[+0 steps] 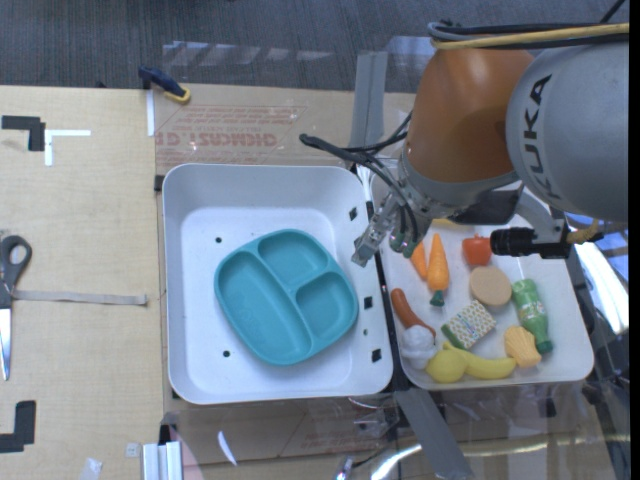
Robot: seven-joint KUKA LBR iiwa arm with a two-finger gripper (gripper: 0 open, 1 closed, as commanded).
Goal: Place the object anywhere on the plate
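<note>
A teal plate point(287, 296) with three compartments lies in the left white bin point(190, 298), and nothing rests on it. The right bin point(575, 363) holds several toy foods: an orange carrot point(437, 264), a red tomato point(477, 250), a tan round cookie point(490, 286) and a yellow banana point(470, 367). My gripper point(385, 246) hangs over the divide between the two bins, just past the plate's upper right edge and left of the carrot. It is open with nothing between its fingers.
The right bin also carries a green bottle point(531, 313), a speckled cracker block point(470, 323), a sausage point(409, 309), a white garlic bulb point(417, 344) and an orange-yellow piece point(522, 346). Scissors point(10, 268) lie on the bench at far left. The arm's bulk covers the right bin's far side.
</note>
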